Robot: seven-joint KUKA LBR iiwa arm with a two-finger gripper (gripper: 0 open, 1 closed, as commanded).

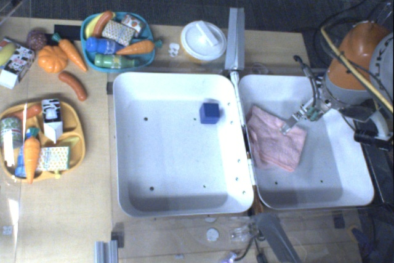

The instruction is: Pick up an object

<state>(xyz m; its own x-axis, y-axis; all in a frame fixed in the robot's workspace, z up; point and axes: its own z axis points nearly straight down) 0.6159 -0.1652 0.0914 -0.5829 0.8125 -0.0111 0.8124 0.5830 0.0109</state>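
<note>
A pink cloth (274, 138) lies crumpled on the left side of the right bin (332, 182). A small blue cube (210, 112) rests in the upper right part of the left bin (166, 175). My gripper (292, 125) reaches in from the right and its tip sits at the cloth's upper right edge, touching or just above it. The arm's orange band (360, 40) shows at the far right.
Toy food fills a blue bowl (117, 40) and a yellow tray (40, 141) to the left of the bins. A pumpkin, carrot and sausage lie loose on the bench. A white lidded cup (203, 40) stands behind the bins. Cables hang at the right.
</note>
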